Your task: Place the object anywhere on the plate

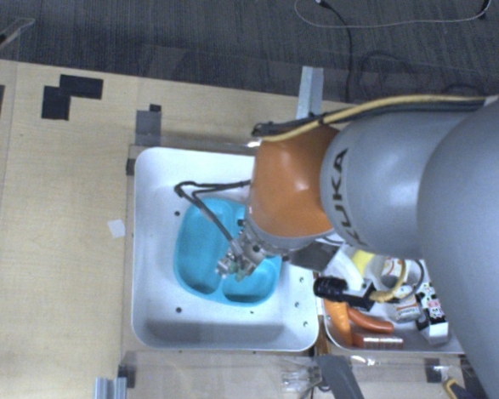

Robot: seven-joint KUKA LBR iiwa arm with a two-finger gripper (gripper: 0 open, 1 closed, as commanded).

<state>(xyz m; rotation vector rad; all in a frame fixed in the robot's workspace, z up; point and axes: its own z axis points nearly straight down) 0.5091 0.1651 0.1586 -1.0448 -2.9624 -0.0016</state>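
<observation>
A blue plate [202, 249] lies in the left white bin [158, 231]. My gripper [237, 267] hangs over the plate's right part, close to its surface. The arm's orange band and grey wrist cover the plate's upper right. The fingertips are small and dark against the blue, and I cannot make out any object between them. A black cable loops from the wrist across the plate's top edge.
The right bin [393, 341] holds a jumble: an orange carrot-like piece [344, 316], a red sausage shape [368, 325], a black handle [333, 286], a yellow item [362, 262] and small white pieces. The big grey arm covers most of that bin.
</observation>
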